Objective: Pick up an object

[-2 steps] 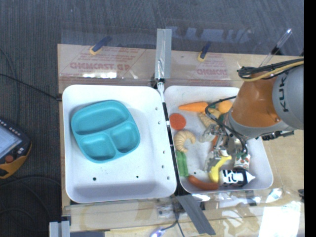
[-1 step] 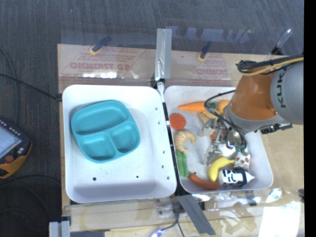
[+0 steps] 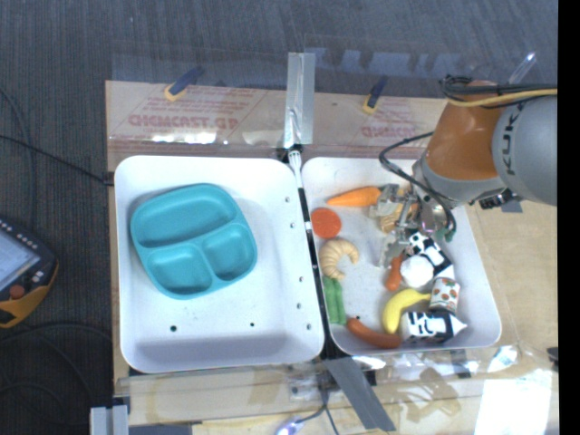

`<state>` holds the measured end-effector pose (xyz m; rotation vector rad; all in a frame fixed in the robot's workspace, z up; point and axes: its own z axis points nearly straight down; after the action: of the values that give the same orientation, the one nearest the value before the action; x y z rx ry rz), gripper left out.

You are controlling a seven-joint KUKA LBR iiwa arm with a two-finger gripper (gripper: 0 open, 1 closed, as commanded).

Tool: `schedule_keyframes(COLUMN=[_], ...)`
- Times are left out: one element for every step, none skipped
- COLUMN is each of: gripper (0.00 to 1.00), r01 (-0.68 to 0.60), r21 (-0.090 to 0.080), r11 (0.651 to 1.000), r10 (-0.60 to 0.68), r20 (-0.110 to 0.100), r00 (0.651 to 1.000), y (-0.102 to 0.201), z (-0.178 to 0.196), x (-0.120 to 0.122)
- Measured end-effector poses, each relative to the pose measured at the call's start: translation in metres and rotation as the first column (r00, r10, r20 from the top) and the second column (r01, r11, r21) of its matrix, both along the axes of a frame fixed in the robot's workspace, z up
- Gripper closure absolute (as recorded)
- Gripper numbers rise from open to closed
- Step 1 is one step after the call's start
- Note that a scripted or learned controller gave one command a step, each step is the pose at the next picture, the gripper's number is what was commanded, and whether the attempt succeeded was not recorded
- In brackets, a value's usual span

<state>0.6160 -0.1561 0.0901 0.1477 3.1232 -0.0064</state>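
The grey arm's two-finger gripper (image 3: 405, 217) hangs low in the right white plastic bin (image 3: 483, 284) — whether its jaws are clenched cannot be told. Just left of the gripper lies a smooth orange plastic carrot (image 3: 354, 197); below it, a ridged tan croissant (image 3: 338, 256) and a glossy yellow banana (image 3: 402, 304). The left white bin (image 3: 272, 324) holds a teal three-compartment tray (image 3: 192, 239) — both bins rest on a brown board (image 3: 208, 116) over dark ribbed carpet.
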Motion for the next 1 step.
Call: schedule_keyframes(gripper=[0.0], r01=[0.044], r21=[0.003], r11=[0.999], r10=[-0.044], r20=[-0.002], r00=[0.999], y=[0.0096], z=[0.0004], x=[-0.0515])
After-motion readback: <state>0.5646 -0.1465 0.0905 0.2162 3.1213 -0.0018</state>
